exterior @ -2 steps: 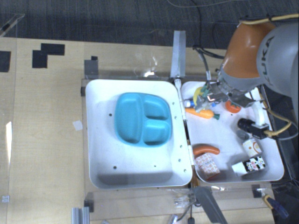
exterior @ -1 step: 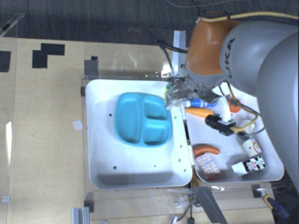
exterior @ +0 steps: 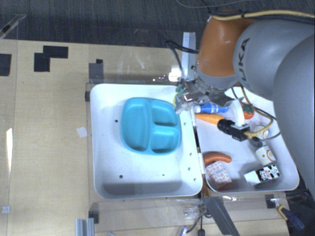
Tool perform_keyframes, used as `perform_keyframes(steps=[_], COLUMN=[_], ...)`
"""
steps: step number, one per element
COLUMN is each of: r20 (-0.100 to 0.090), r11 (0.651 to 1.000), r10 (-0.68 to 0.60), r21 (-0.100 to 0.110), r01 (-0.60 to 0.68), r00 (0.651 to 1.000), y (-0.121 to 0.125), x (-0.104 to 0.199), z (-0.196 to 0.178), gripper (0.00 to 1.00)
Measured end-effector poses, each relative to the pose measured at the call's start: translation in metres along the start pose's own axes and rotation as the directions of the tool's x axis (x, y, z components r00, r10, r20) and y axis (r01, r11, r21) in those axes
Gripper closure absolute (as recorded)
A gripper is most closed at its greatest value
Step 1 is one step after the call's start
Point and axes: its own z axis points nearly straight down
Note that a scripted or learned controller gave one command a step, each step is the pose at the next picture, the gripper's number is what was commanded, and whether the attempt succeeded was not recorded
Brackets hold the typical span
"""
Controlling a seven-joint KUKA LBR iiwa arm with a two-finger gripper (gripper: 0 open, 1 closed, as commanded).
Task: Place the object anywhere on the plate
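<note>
End effector above bin divider; one blue plate (three compartments).

The plate in the left white bin is light blue. In the right white bin lie an orange carrot, a reddish-brown sausage, a pink-and-white speckled block and a black-and-white patterned box. The arm is grey with an orange band.
</note>
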Motion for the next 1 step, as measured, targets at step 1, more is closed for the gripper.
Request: perform_keyframes(steps=[1], r20=[0.0], r11=[1.0], r10=[0.0], r21=[0.0], r01=[0.0], r00=[1.0], y=[0.0], x=[0.0], z=[0.0], gripper=[0.0])
